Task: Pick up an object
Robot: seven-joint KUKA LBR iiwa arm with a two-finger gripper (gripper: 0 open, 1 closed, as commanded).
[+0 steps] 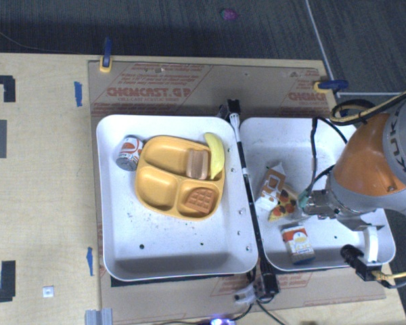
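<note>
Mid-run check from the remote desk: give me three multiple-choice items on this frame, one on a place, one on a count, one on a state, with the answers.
1. Where does the yellow tray lie?
A. In the left bin
B. In the right bin
C. On the bench outside both bins

2. How many compartments does the yellow tray have?
A. One
B. Three
C. Five

3. How does the small can rest?
A. Upright in the middle of the right bin
B. Stacked on the banana
C. On its side beside the tray, in the left bin's far left corner

Answers:
1 A: the tray sits on the left bin floor.
2 B: one long section and two smaller ones show.
3 C: the can lies tipped against the tray's edge, while the banana rests along the tray's right rim.
</note>
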